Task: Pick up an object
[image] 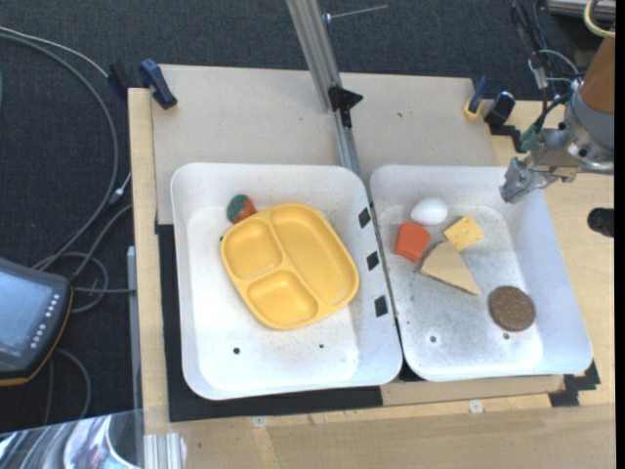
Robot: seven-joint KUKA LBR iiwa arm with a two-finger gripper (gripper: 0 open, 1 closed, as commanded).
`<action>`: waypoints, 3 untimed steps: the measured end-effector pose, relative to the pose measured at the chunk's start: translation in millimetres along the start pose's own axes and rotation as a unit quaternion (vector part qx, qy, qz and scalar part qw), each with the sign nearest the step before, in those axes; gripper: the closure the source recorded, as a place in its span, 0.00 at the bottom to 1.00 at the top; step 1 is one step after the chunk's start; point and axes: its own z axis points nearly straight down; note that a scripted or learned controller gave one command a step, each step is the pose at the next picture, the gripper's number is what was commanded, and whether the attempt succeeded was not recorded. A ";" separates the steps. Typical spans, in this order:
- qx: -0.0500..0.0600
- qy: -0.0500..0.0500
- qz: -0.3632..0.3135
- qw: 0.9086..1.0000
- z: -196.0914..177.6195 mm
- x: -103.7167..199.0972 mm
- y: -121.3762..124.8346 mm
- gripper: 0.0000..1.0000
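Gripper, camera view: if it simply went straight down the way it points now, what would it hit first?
Probably the right bin, at its bare upper right corner. The gripper hangs over that rim area, apart from the white egg and yellow block. Its height is unclear.

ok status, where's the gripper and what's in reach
Gripper over right bin's top right rim, holding nothing. Nearest: white egg, yellow block. Nothing in the way.

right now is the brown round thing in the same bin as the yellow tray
No, the brown disc lies in the right bin, while the yellow tray sits in the left bin.
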 end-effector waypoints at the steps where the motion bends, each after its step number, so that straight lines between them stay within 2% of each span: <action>1: 0.000 0.000 -0.001 1.000 -52.1 -0.1 1.9 1.00; 2: 0.006 0.003 -0.002 1.000 -45.9 44.6 -19.8 1.00; 3: 0.006 0.003 -0.002 1.000 -32.9 89.4 -25.9 1.00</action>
